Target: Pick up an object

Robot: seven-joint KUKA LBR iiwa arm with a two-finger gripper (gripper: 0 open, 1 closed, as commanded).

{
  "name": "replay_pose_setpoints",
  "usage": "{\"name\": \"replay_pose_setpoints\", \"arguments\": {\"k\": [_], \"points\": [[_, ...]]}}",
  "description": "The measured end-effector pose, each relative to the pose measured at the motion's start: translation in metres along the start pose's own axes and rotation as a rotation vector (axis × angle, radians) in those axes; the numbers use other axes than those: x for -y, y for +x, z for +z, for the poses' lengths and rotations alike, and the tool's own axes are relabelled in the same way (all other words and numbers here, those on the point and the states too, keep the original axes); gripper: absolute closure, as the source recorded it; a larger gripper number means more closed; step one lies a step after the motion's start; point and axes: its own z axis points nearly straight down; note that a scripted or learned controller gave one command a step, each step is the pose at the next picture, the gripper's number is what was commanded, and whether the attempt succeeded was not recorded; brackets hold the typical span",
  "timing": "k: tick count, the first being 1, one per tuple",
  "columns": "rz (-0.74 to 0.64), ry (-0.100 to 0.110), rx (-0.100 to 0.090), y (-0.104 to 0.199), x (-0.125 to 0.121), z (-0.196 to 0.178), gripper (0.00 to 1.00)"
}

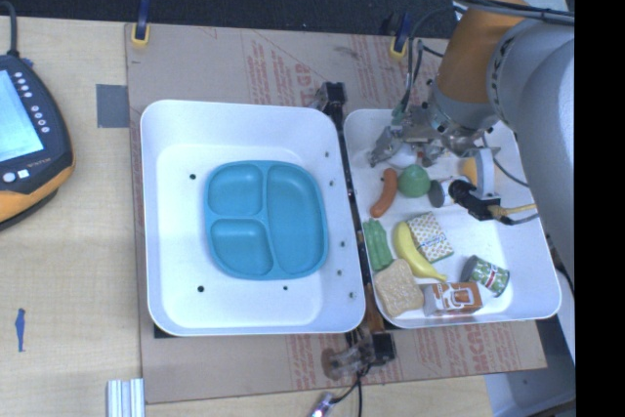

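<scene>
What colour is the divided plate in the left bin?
Light blue divided plate, seen in the camera view.

Blue three-compartment plastic plate [266,218] is lying centred in the shallow white left bin [166,127]. Shallow white right bin [527,303] is holding an orange sausage [384,193] beside a green ball [414,180], with a yellow banana [416,252] nearer the front.

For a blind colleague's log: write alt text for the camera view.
A grey arm's gripper hovers over the right white bin, above an orange sausage-shaped toy, green ball, yellow banana and bread slice. The left white bin holds a blue three-compartment plate.
</scene>
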Motion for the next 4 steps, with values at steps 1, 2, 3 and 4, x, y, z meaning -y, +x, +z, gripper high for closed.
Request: {"name": "replay_pose_setpoints", "arguments": {"k": [1, 2, 3, 4], "points": [[-0.002, -0.002, 0.001, 0.000, 0.021, 0.000, 0.00], [-0.001, -0.004, 0.000, 0.000, -0.001, -0.001, 0.00], [-0.001, -0.002, 0.001, -0.009, 0.021, 0.000, 0.00], [-0.001, -0.003, 0.001, -0.053, 0.102, 0.000, 0.00]]}}
